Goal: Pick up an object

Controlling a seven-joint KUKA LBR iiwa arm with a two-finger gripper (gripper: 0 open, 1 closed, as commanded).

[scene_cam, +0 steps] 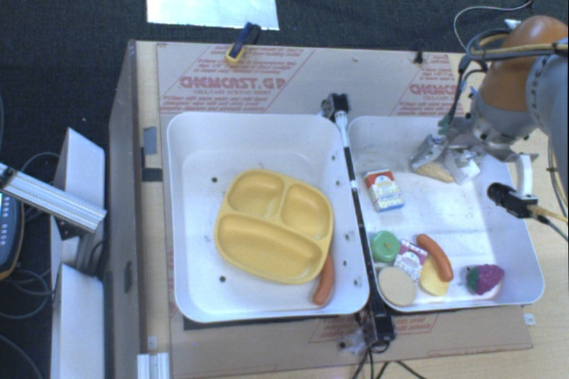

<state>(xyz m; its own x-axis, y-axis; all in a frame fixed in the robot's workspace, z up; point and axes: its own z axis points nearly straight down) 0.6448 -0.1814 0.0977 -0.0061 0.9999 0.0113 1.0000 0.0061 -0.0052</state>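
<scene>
Down at the far right corner of the right bin (467, 221) with the gripper (447, 160), orange-banded arm (524, 57) reaching in from the right. Right underneath, touching or near enough, a pale yellow wedge (434, 173) on the bin floor. Impossible to call the jaw spread from up here, too much grey metal bunched together, and no telling whether the wedge is gripped.

Elsewhere in the same bin: a small red-and-white carton (384, 189) near the dividing wall, well clear of the gripper. Along the near edge, a crowd: green round piece (385, 245), little red-and-white packet (411, 261), orange sausage (436, 254) lying at a slant, tan disc (397, 286), yellow slice (433, 281), and purple grapes (484, 278) off in the near right corner.

Over in the left bin (191, 155): a yellow divided plate (276, 221) flat in the middle, with a second sausage (324, 281) just beside its near right edge.
</scene>
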